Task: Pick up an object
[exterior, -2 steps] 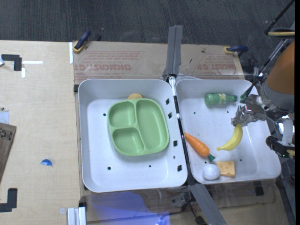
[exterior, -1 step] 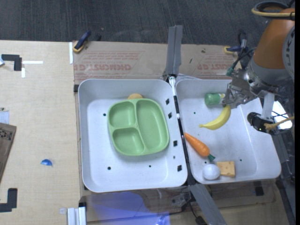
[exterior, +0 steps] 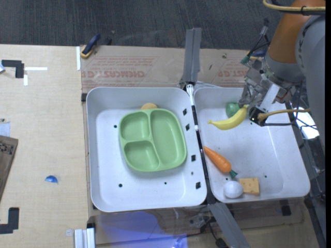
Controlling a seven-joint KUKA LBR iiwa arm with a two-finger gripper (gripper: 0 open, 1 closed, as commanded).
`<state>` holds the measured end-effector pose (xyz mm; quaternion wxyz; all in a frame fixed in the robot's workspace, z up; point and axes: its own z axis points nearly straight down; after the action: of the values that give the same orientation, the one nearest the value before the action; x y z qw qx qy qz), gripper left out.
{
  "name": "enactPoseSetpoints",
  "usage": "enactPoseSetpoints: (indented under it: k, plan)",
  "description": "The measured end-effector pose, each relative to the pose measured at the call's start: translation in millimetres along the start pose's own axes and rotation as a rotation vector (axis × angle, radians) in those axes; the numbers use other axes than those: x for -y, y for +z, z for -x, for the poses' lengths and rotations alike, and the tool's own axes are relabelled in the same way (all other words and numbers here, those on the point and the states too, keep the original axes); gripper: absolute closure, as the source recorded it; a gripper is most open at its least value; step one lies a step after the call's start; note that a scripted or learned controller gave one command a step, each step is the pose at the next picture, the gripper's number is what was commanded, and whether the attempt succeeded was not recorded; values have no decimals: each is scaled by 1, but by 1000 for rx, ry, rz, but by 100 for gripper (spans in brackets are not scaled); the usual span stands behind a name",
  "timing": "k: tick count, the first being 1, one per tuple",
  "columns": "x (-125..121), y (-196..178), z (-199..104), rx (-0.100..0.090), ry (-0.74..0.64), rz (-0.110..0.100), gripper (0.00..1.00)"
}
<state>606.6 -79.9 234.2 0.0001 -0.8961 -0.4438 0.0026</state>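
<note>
My gripper [exterior: 248, 107] hangs over the back of the right bin [exterior: 279, 154], its fingers shut on the right end of a yellow banana [exterior: 228, 121]. The banana slants down to the left from the fingers. A small green object [exterior: 232, 108] sits just behind the banana, partly hidden by it. Further forward in the same bin lie an orange carrot [exterior: 218, 160], a white ball [exterior: 232, 189] and a tan block with holes [exterior: 251, 185].
The left bin [exterior: 103, 164] holds a green divided plate [exterior: 153, 139] with a small yellow-orange thing [exterior: 149, 106] peeking out behind it. A grey divider post [exterior: 191, 56] stands between the bins at the back. Cables trail from the wrist on the right.
</note>
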Motion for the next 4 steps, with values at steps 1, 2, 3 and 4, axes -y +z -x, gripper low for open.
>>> enactPoseSetpoints:
  k: [1, 2, 3, 4]
  plan:
    - [10, 87, 26, 0, 215, -2, 100]
    - [4, 43, 2, -2, -241, 2, 100]
    - [-32, 43, -26, -1, -91, 1, 100]
    - [-9, 33, -66, -1, 37, 1, 100]
